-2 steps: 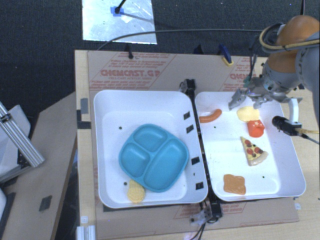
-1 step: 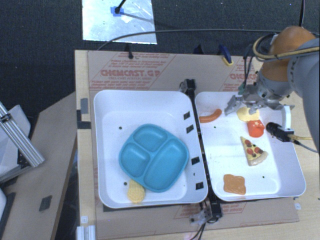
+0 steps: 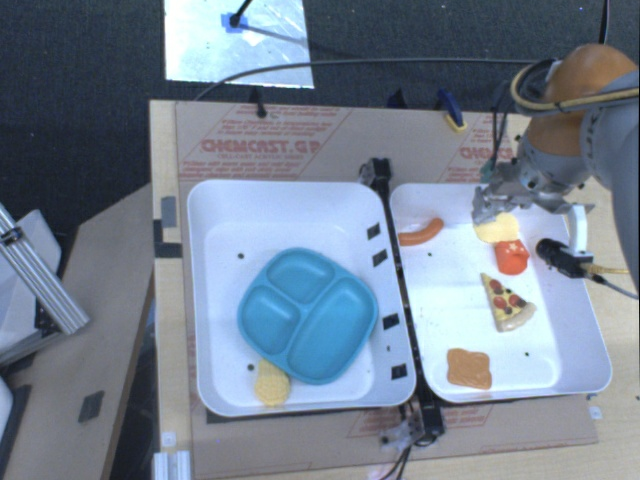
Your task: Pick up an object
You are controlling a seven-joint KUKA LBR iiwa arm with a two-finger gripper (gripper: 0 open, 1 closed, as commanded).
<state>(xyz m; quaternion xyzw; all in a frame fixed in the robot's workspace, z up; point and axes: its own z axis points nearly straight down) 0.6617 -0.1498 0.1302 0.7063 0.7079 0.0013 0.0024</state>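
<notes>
Surface carries two white bins (image 3: 200,268). Hand (image 3: 492,208) low at right bin's far side, poised over pale yellow piece (image 3: 500,230), likely pick target; grip state cannot be told.

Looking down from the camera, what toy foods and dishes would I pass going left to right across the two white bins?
Round yellow corn-like toy → blue sectioned plastic plate → orange-red toy sausage → flat orange-brown toy patty → toy pizza slice.
</notes>
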